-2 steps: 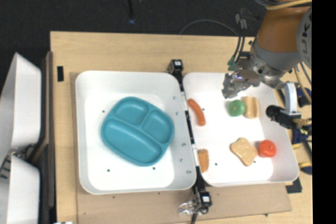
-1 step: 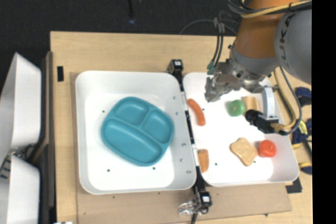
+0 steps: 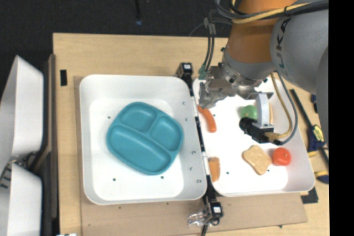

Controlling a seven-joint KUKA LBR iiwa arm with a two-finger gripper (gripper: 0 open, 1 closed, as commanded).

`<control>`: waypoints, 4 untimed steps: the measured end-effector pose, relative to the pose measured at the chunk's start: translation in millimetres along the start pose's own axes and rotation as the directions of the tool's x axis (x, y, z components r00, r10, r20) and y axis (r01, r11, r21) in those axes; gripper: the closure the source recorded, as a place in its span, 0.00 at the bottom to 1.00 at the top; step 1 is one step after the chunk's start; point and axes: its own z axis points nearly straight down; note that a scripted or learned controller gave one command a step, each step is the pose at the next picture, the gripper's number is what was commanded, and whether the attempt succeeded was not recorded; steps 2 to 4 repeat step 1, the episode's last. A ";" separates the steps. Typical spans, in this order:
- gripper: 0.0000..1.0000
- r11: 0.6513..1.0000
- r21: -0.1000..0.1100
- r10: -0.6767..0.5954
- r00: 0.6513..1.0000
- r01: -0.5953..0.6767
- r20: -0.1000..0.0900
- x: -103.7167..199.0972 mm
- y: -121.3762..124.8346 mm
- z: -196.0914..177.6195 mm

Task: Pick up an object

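Note:
The right bin [image 3: 293, 182] holds several toy foods: an orange carrot-like piece [image 3: 208, 119] by its left wall, a small brown-orange piece [image 3: 214, 168] lower on that wall, a toast slice [image 3: 256, 159], a red tomato [image 3: 281, 157] and a green piece [image 3: 249, 111] partly behind the arm's hardware. My gripper [image 3: 206, 99] hangs low over the bin's upper left part, just above the carrot-like piece's top end. A teal divided plate [image 3: 145, 137] lies in the left bin [image 3: 91, 174].
The grey arm with its orange band [image 3: 260, 19] covers the right bin's far half. A black fitting with a cable [image 3: 255, 129] sits near the green piece. The divider between the bins [image 3: 197, 135] runs right beside the carrot-like piece. White trays [image 3: 22, 113] stand at the far left.

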 end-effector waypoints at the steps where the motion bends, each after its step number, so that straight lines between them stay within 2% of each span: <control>1: 1.00 1.000 0.001 0.000 1.000 0.000 0.000 52.0 -8.3 -3.1; 4: 1.00 1.000 0.001 0.000 1.000 0.000 0.000 52.0 -8.3 -3.1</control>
